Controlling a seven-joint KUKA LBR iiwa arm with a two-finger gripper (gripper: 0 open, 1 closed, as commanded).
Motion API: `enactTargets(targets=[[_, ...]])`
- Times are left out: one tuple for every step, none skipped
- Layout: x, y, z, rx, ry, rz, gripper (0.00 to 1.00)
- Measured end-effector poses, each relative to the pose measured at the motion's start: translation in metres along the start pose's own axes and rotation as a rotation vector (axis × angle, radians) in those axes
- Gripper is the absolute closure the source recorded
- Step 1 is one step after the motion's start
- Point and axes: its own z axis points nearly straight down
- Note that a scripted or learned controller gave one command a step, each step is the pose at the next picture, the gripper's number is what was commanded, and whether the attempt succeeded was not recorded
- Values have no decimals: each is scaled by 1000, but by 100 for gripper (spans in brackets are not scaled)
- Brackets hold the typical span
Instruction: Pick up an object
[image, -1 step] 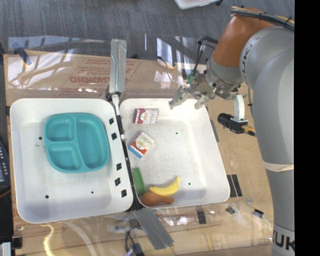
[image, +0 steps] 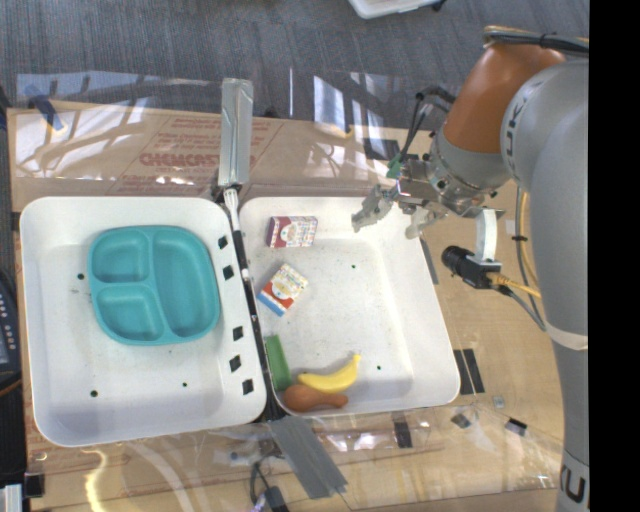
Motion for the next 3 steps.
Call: enactTargets(targets=[[46,-53,140,-11,0,13,0],[26,-17,115,-4,0,-44,0],[22,25,111,-4,0,18,0]])
